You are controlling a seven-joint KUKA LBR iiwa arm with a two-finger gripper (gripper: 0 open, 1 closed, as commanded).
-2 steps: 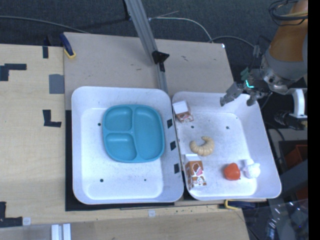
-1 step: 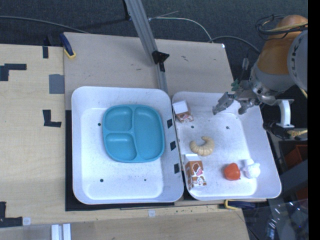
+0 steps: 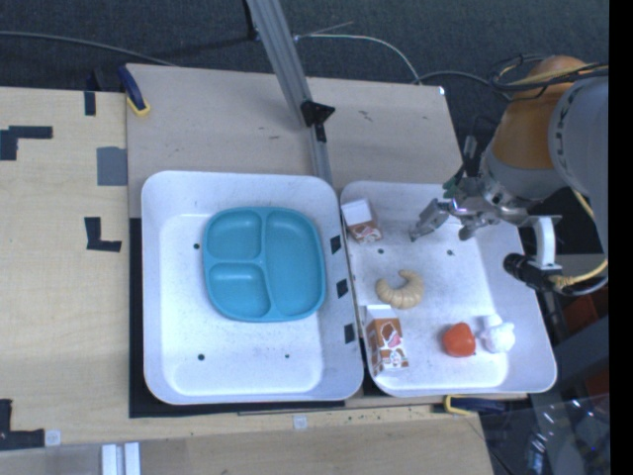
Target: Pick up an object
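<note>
Candidate objects all sit in the right bin (image 3: 524, 364): a curled tan croissant-shaped piece (image 3: 401, 289) near the middle, a small white-and-brown carton (image 3: 360, 220) at the upper-left corner against the divider wall, a larger brown carton (image 3: 387, 344) lying at the lower left, a red-orange round item (image 3: 458, 339) at lower right, and a white crumpled thing (image 3: 497, 335) just beside the red one, touching or nearly so; can't tell what the white thing is, too blurred. Print on both cartons is unreadable. Gripper (image 3: 447, 222) hangs over the upper right part of the same bin, its fingers spread apart with nothing between them. The croissant piece lies below and left of the gripper, clearly apart; the small carton is to its left, the red item and white thing well below it. Height of the gripper above the bin floor can't be judged from this angle. The arm (image 3: 554, 142) enters from the right, orange band visible, partly cut off by the frame edge. Left bin (image 3: 158, 295) holds a teal divided plate (image 3: 265, 263). Both bins rest on the tan surface (image 3: 198, 117); a grey metal pole (image 3: 282, 43) crosses it diagonally from the top.
</note>
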